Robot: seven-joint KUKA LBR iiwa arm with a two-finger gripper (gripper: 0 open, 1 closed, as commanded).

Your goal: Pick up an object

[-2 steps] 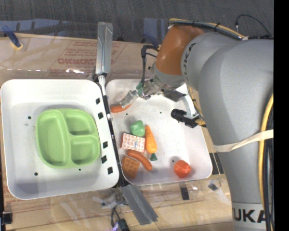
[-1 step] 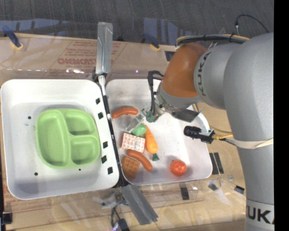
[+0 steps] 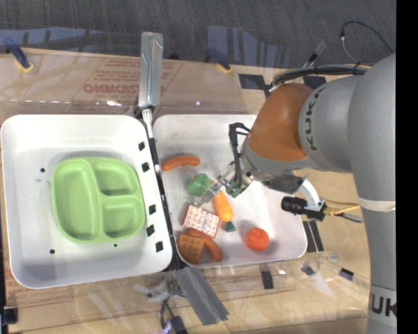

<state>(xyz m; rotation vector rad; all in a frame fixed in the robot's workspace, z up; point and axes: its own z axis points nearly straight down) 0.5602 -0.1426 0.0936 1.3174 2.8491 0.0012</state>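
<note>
Grey arm (image 3: 348, 138) hides part of the right bin (image 3: 279, 256); pincer (image 3: 231, 184) (grip unclear) above carrot (image 3: 224, 207)

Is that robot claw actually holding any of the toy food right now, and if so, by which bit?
It cannot be told. The gripper sits low in the right bin between the green toy and the toy carrot; nothing shows between its fingers.

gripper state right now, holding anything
Gripper: cannot be told; it sits low in the right bin, just above the toy carrot.
</note>
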